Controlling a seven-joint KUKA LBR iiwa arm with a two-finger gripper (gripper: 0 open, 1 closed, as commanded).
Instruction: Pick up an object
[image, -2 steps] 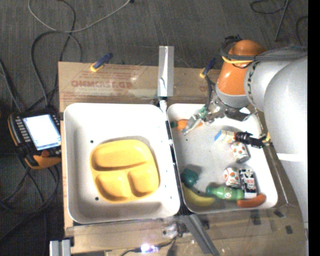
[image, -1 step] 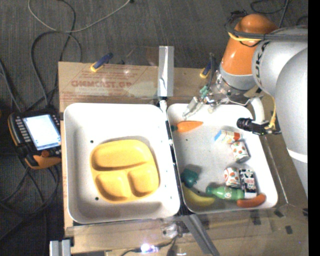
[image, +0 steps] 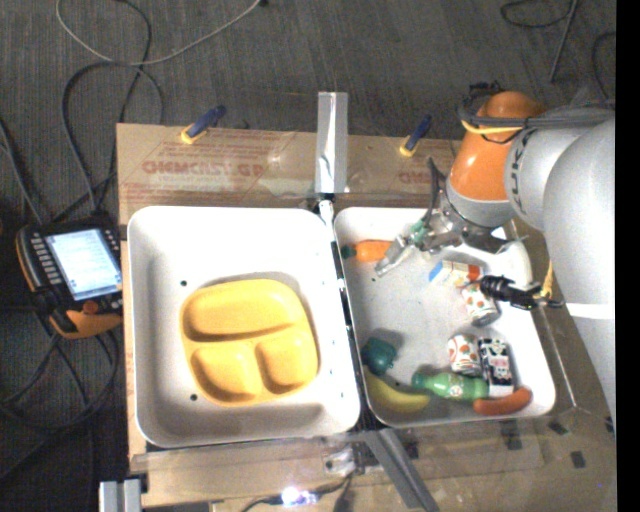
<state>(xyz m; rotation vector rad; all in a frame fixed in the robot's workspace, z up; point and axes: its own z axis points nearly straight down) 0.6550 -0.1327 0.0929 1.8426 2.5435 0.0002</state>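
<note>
My gripper (image: 392, 258) reaches down into the back left part of the right bin (image: 548, 345), just right of an orange carrot-shaped piece (image: 368, 249) by the bin's left wall. Nothing shows as held by it. Along the bin's front lie a yellow banana (image: 393, 396), a teal object (image: 380, 352), a green bottle (image: 447, 385) and a red sausage (image: 503, 403). A small printed can (image: 461, 352) and a black pack (image: 496, 363) stand beside each other.
The left bin (image: 150, 330) holds a yellow divided tray (image: 250, 338). Another can (image: 481, 306) and a blue and white item (image: 443, 270) lie under the arm (image: 560, 200). A handheld pendant (image: 72, 265) rests left of the bench.
</note>
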